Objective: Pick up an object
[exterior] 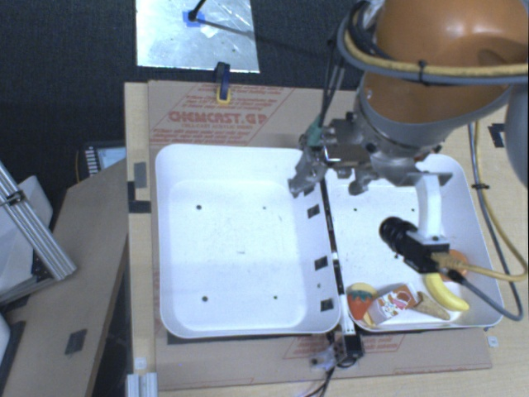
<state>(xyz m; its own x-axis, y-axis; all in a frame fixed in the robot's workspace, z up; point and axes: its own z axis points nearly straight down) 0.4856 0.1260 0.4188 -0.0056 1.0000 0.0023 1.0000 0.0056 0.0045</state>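
Tool (328, 187) wide open, empty, over two white bins (168, 246); one banana (446, 294), one red-white packet (391, 303).

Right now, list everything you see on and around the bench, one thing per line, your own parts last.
bins: two, white, side by side on the cardboard
banana: one, yellow, near right corner of the right bin
round fruit: one, orange-red, right bin's near edge, by the divide
packet: one, white and red, between fruit and banana
cardboard: one sheet, brown with red print, under the bins
metal plate: one, silvery, beyond the cardboard
clamp: one, yellow and black, cardboard's far edge
arm: one, orange and grey, from the right
gripper: one, grey, open, over the divide's far end
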